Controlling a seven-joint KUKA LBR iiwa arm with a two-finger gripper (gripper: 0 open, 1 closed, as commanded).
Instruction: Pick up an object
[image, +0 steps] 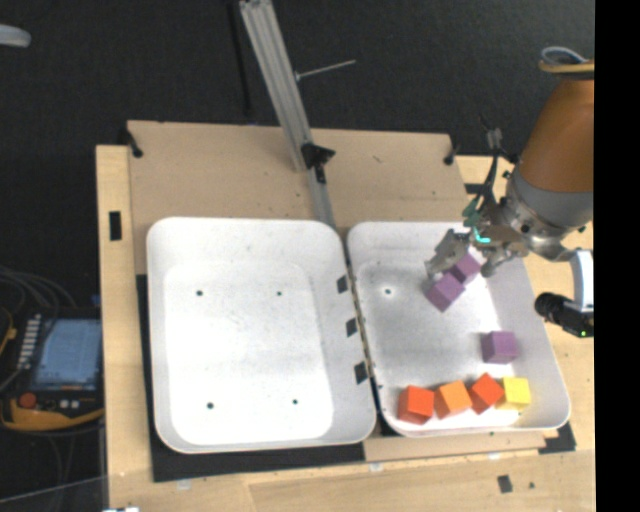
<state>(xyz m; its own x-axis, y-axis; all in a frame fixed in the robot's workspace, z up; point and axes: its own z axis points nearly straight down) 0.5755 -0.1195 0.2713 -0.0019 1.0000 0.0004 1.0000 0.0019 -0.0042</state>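
- Currently the gripper (465, 262) sits over the upper middle of the right bin (400, 250), reaching in from the right under the grey wrist and orange band.
- 2 purple blocks show at the fingertips: 1 small one (466, 267) between the fingers, 1 larger one (446, 290) just below-left of it, touching or nearly so.
- Fingers look closed down on the small purple block; it appears tilted, so my read is it's pinched and off the bin floor, though the shadow is too blurred to confirm lift.
- Can't tell if the larger purple block is also caught or just resting beside it.
- Handling guess: these look like small foam or wood cubes, so light, rigid enough, matte faces, not fragile. Slip risk is low if the pads land on 2 opposite flat faces; a corner-to-corner pinch would let it rotate out.
- Best hold: mid-height across parallel faces, fingers square to the cube.
- Elsewhere in the right bin: another purple block (499, 346) well apart to the lower right, then a row along the bottom edge with 3 orange blocks (452, 398) and a yellow block (517, 390).
- Left bin (250, 330) sits alongside.
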